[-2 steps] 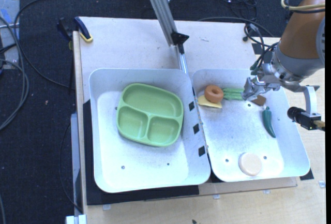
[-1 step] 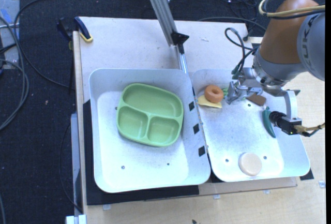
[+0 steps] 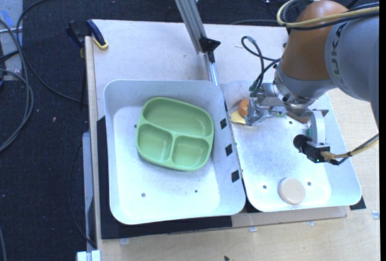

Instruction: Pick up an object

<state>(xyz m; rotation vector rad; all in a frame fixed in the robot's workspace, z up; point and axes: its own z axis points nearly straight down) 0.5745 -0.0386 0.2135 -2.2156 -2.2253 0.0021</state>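
The tool (image 3: 256,110) is down in the right bin (image 3: 338,190), at its far left corner, right on a small orange-and-yellow object (image 3: 242,110). Whether it's clamped, I can't tell. Nothing lifted yet; a beige disc (image 3: 292,190) waits nearer.
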